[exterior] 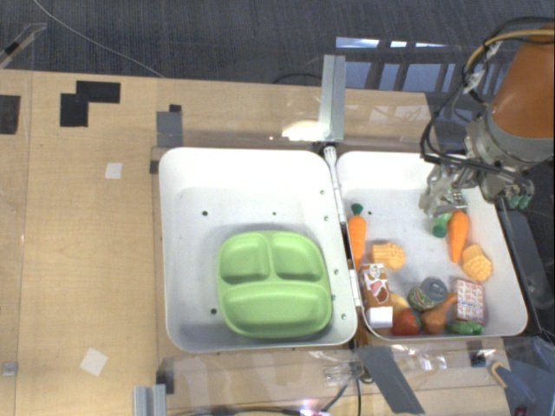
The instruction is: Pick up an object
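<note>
Dark carpet runs along the far side of the scene, and nearer lies a pale wooden bench [78, 258] carrying two shallow white bins side by side. In the camera view, the left bin [186, 232] holds a green divided tray [273, 282], lying flat in its near half. The right bin [399, 176] holds a scatter of toy food: a long carrot [356, 237] along its left wall, a waffle-patterned biscuit [388, 255] just beside it, a second carrot [458, 235] toward the right wall with a green piece [441, 228] touching its far end, another biscuit [476, 263] near that, and a crowded cluster along the near wall including a small tin [429, 293] and a printed carton [468, 300].

The arm enters from the right, orange band uppermost, and the gripper [444, 198] hangs over the far right part of the right bin, just above the green piece and the right-hand carrot. Whether it is open or closed cannot be told from this angle, and nothing is visibly held.

Judging by position, the step in hand is the descent onto a target. The right-hand carrot looks the best choice: it lies apart from the near cluster. A clean grasp would straddle its narrow width, not its length, and come straight down so the green piece is not pushed along.
</note>
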Action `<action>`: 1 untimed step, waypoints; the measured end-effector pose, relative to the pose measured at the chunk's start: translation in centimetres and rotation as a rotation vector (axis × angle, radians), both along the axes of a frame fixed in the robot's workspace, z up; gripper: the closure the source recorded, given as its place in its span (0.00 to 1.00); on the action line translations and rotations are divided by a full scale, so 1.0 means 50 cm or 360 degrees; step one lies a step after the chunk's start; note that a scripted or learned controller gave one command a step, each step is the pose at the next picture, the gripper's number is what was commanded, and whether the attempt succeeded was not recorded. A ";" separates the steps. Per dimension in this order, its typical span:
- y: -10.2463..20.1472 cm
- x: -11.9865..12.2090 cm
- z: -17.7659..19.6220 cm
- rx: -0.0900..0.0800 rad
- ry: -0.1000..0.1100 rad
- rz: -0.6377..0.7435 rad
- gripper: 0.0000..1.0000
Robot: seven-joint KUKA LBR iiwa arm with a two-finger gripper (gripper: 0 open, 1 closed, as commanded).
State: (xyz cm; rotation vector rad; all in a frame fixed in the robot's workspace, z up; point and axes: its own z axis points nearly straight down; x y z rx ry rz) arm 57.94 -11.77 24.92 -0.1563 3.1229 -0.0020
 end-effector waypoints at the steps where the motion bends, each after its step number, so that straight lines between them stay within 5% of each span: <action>1: 0.029 0.184 0.080 0.0005 0.0001 -0.0232 1.00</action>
